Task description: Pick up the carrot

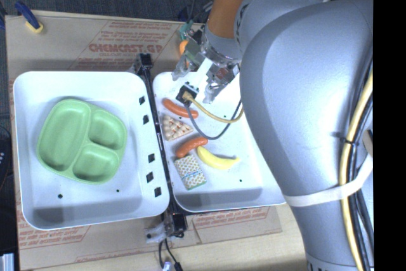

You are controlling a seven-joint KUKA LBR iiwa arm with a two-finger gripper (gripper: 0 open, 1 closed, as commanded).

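- Your hand (202, 76) hung over the far end of the right bin (254, 190), and its two fingers (217, 82) looked spread, with bare white bin floor showing between them and nothing pinched.
- The carrot (179, 108), as far as I could judge, was the slim orange piece lying flat just nearer the camera than the hand, close to the wall shared with the left bin (38, 212).
- You needed to be sure of the target: a second reddish-orange piece (190, 145) lay further along the same bin and looked much like it. I took that one for a sausage, but the picture did not settle it.
- The carrot lay at a slant, so you did best to turn the wrist until the fingers straddled its narrow width, not its length.
- A waffle-like piece (176, 128) lay just beside the carrot, perhaps touching it; you wanted the nearer finger to come down on the carrot's side of it.
- The yellow banana (219, 160) and the patterned block (190, 172) were well apart from the grasp and needed no care.
- You had to go low enough to reach under the carrot's round flanks before closing, then lift straight up.
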